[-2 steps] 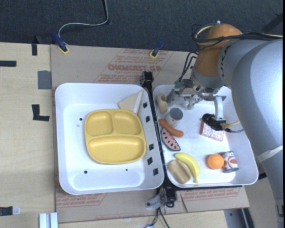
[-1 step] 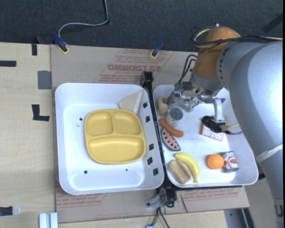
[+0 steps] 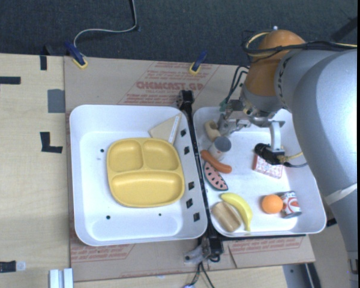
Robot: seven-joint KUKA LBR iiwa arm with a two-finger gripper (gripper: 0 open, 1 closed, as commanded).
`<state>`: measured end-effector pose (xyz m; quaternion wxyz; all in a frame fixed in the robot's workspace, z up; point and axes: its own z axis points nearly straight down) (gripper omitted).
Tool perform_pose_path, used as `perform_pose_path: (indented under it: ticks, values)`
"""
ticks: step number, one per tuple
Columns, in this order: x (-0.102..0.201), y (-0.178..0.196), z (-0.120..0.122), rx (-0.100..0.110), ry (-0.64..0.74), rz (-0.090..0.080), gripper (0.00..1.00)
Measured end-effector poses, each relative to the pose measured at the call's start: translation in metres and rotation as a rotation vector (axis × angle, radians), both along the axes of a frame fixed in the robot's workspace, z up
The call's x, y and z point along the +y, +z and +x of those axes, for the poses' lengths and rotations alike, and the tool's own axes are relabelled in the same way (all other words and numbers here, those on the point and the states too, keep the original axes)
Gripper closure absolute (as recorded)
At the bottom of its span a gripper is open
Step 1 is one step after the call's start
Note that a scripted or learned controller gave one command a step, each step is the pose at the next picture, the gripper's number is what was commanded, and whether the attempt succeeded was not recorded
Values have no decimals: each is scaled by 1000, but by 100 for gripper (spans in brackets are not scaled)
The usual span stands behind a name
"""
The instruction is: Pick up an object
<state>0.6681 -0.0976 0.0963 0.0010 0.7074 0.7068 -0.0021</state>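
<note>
The gripper [image 3: 227,126] is low in the far left corner of the right bin [image 3: 312,221], close to the wall between the two bins. I cannot tell if it is open or closed, and I see nothing held in it. So I think the pick-up has not been done yet, and the arm is at the reaching-down step. A small tan thing [image 3: 212,129] sits just beside the gripper, but it is too blurry to name. The closest thing I can name is the sausage [image 3: 216,161], so that is my guess for what to grab. It lies flat on the bin floor, near the gripper on the side nearer the camera. Its long side runs on a slant, from the upper left down to the lower right. One end points at the middle wall and the other at the red packet [image 3: 268,167]. A melon slice [image 3: 215,176] lies just beside it. For the next move, I think the gripper should go over the middle of the sausage, turn to close across its thin side, and keep off the melon slice.
</note>
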Motion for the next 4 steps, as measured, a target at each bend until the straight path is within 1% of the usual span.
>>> perform_pose_path:
  ticks: [1, 2, 3, 4]
  values:
    - [-2, 0, -1, 1, -1, -4, 0]
    - [-4, -11, -2, 9, 1, -6, 0]
    - [0, 0, 1, -2, 0, 2, 100]
    - [-2, 0, 0, -1, -1, -3, 0]
